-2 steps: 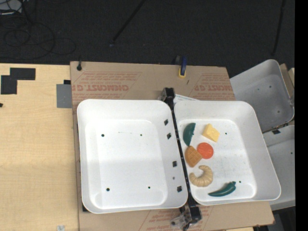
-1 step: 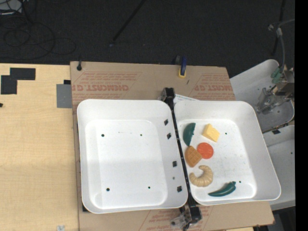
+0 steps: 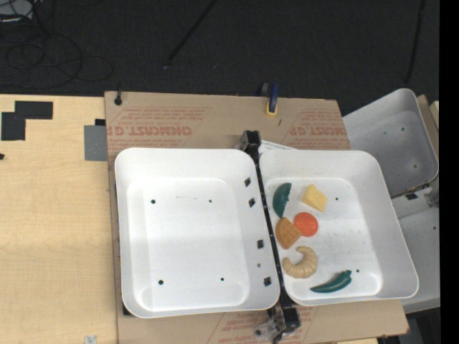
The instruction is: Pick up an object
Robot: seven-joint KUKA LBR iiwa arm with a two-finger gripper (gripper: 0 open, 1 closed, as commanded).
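Pre-grasp step; gripper state: cannot tell. Right bin point(image 3: 391, 213) holds 6 toys; next: descend on yellow block point(image 3: 313, 198), near bin's far wall.

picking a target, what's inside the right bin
The right bin holds six toy foods: a dark green pepper, a yellow cheese wedge, an orange-red tomato, a waffle, a croissant and a second green pepper. Nothing covers them.

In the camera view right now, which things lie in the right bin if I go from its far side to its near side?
Yellow block → dark green pepper → orange-red ball → brown waffle piece → beige croissant → green chili, nearest the front edge of the right bin.
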